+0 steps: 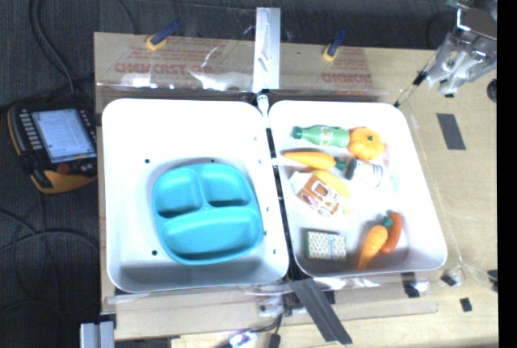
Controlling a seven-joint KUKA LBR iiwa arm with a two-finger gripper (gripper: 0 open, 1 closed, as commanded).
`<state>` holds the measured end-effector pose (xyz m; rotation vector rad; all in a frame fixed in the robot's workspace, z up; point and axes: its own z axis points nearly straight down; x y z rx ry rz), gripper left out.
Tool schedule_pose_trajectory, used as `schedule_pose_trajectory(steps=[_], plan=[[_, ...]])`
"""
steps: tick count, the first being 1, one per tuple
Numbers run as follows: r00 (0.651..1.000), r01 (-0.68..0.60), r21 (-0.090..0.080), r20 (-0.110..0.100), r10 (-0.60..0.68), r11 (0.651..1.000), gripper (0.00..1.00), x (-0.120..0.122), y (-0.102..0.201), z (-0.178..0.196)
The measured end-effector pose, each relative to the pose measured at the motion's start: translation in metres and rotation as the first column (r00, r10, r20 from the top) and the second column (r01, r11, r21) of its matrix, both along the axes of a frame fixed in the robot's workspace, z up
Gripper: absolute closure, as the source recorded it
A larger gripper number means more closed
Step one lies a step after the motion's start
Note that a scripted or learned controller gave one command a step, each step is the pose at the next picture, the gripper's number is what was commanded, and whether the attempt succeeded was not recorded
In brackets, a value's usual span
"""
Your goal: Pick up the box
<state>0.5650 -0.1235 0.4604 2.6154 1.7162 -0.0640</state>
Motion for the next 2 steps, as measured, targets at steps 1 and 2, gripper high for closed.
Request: schedule_pose_trajectory(steps=[1,2], plan=[[1.0,0.0,-0.003,-0.002,0.0,1.0,1.0,0.001,0.0,0.009],[0.976,0.218,0.028,0.025,-0.219,0.976,1.0,0.095,-0.055,-0.027]])
